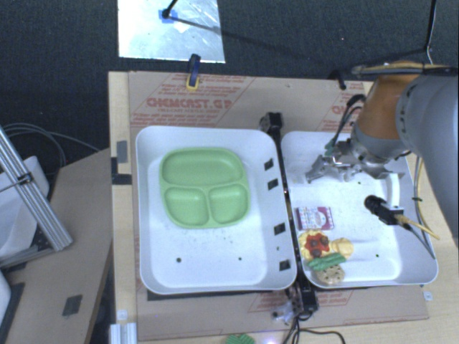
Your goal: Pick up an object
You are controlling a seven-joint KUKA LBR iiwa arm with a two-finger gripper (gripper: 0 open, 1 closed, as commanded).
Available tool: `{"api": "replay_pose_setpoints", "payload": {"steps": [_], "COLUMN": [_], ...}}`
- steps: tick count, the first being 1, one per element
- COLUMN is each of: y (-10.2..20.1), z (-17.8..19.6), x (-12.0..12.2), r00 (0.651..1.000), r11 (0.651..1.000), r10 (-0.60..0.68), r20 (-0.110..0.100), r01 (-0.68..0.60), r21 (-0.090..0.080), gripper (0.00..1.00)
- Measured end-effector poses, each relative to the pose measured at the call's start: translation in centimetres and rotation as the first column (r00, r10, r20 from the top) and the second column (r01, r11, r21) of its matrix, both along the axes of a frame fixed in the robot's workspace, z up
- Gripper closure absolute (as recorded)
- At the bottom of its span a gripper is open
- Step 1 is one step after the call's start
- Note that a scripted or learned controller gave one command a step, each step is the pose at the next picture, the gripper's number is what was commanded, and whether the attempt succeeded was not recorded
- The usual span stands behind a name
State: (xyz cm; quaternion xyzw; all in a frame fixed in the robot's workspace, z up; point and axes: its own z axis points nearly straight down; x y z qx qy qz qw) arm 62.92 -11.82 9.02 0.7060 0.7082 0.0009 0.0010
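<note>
Packet lies apart from gripper, nearer the front.

A pale bench carries a brown sheet printed in red with "CHEMCAST GP". Two shallow white bins lie side by side on the sheet, the left bin touching the right bin along a seam of black clips. A yellow-and-blue clamp grips the sheet's far edge.
</note>
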Motion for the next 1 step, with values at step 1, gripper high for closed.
{"api": "replay_pose_setpoints", "payload": {"steps": [1], "y": [2.20], "z": [-0.50], "x": [3.31], "r00": [1.000], "r11": [1.000], "r10": [0.003], "r20": [0.003], "r01": [-0.003], "r21": [0.000], "gripper": [0.00]}}
